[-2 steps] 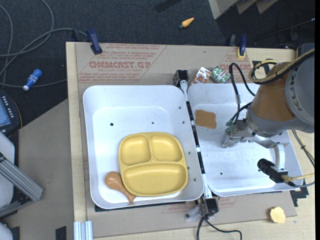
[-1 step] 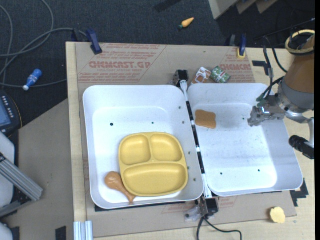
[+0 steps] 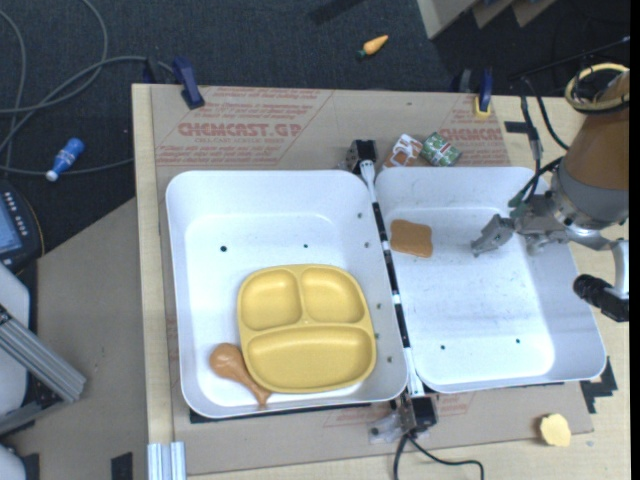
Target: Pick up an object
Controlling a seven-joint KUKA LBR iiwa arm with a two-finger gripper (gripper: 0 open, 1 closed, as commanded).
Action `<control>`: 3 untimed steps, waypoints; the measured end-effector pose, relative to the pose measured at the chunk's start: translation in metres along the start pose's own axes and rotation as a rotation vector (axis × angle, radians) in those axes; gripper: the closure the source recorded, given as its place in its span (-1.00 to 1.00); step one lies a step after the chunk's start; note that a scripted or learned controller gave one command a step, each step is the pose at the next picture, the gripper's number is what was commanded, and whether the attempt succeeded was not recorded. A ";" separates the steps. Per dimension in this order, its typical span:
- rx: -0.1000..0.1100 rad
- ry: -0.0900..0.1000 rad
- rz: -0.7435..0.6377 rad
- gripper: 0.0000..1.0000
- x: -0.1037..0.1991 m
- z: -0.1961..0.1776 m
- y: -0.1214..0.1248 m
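A brown toast-like slice [image 3: 411, 238] lies flat in the right bin [image 3: 480, 358], close to its left wall. My gripper [image 3: 512, 234] hangs over the right bin's upper right part, some way to the right of the slice, with its grey fingers [image 3: 490, 238] spread open and nothing between them. In the left bin [image 3: 200, 218] a yellow divided plate [image 3: 304, 326] rests near the front, and a tan drumstick-shaped toy [image 3: 236, 366] lies against the plate's lower left edge.
Small packets [image 3: 425, 150] sit on the bench behind the right bin. A yellow piece [image 3: 555, 429] lies on the bench at the front right. An orange bit [image 3: 374, 44] and a blue bottle [image 3: 66, 157] lie on the floor.
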State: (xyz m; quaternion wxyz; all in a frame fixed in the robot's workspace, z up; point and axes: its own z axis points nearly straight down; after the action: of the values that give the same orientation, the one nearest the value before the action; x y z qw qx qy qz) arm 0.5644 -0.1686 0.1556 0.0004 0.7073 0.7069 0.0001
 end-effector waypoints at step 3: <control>0.001 0.000 -0.002 -1.00 0.073 0.071 0.069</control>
State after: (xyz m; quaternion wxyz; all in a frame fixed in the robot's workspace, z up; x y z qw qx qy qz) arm 0.6331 -0.0953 0.0848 0.0002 0.7066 0.7076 -0.0003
